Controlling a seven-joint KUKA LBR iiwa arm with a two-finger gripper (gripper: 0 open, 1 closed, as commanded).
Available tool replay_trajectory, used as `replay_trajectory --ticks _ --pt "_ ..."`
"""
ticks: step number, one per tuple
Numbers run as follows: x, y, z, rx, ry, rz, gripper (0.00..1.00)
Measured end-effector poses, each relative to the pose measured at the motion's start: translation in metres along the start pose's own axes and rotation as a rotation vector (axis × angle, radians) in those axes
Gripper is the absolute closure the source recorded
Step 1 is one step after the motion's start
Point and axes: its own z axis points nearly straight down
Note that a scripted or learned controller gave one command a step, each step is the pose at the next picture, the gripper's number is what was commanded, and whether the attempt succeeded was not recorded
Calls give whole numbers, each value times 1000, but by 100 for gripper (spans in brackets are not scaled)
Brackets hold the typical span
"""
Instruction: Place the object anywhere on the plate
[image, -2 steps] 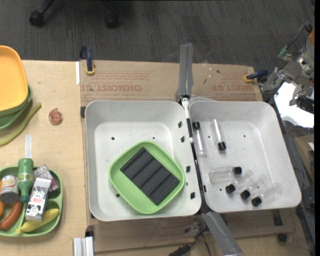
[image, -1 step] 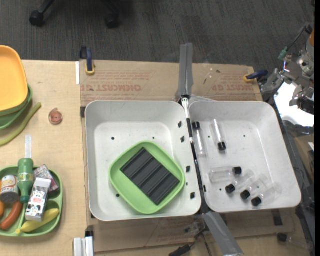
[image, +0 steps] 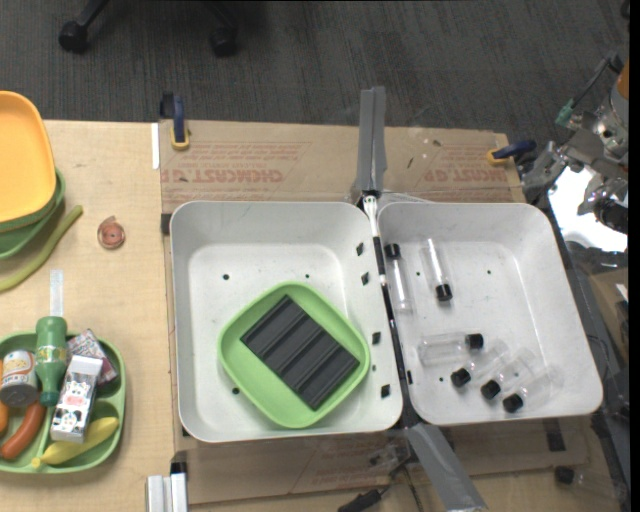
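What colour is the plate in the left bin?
The plate is light green, with a dark grey ribbed centre, seen in the camera view.

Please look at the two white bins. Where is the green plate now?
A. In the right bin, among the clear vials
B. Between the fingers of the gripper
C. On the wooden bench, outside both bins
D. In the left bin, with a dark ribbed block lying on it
D: the green plate lies in the left bin with a dark ribbed block on it; the clear vials are in the right bin.
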Motion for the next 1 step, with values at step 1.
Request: replay_trajectory --ticks 1 --pt "0 0 -16 -2 1 14 0"
